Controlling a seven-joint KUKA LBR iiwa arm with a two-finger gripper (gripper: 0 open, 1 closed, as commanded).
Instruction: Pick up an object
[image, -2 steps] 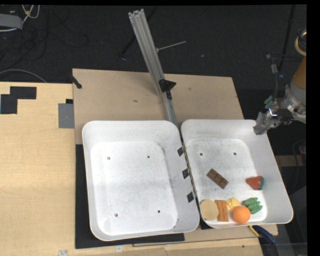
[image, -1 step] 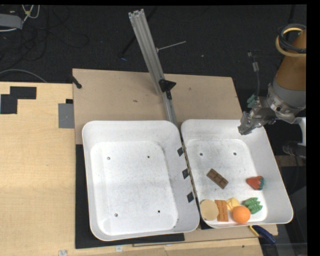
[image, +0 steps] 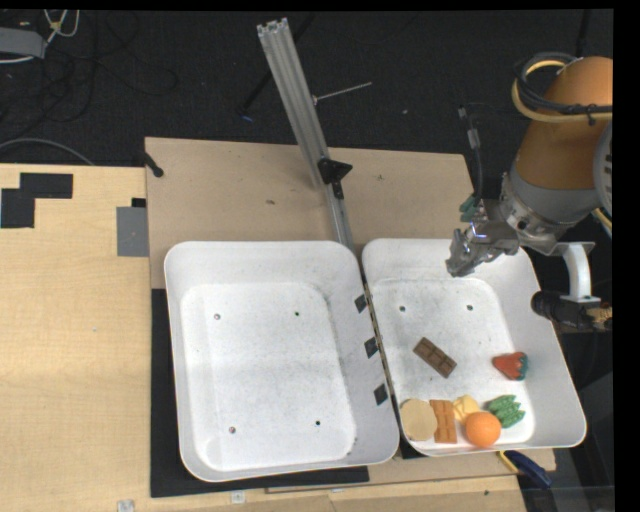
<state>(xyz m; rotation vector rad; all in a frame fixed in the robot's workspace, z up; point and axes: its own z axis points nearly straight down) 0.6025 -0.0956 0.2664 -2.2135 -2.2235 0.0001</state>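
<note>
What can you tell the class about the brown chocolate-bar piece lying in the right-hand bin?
The chocolate bar is a small, flat, dark brown rectangle scored into squares, probably a plastic toy. It lies flat and slantwise on the floor of the right bin, near the middle, touching nothing else. The other toy foods sit apart, nearer the front edge.

The arm is grey with a broad orange band above the wrist, a yellow cable looped at its top, and a small metallic grey gripper
</note>
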